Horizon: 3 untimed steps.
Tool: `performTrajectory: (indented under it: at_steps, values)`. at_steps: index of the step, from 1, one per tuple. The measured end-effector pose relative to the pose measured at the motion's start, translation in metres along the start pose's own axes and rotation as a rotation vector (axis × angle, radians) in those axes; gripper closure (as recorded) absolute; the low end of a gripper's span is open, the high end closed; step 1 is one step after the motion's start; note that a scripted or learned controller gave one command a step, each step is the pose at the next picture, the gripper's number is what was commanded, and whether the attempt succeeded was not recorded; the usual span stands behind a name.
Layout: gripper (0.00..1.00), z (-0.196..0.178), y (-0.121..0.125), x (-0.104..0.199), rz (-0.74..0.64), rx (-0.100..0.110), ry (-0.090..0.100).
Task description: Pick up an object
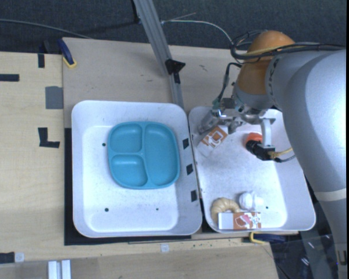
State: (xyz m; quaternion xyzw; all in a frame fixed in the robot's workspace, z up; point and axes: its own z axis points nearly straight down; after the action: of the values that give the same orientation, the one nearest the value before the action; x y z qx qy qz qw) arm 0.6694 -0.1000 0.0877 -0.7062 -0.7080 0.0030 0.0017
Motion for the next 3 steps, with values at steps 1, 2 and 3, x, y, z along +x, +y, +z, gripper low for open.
performTrajectory:
  at_steps: [1,2,3]
  values:
    - [1.0,-0.011,0.0,0.001,-0.002,0.0,0.0]
    - [1.0,-0.06,0.01,0.001,0.0,-0.011,0.001]
    - [1.0,-0.124,0.007,0.0,0.001,-0.013,0.001]
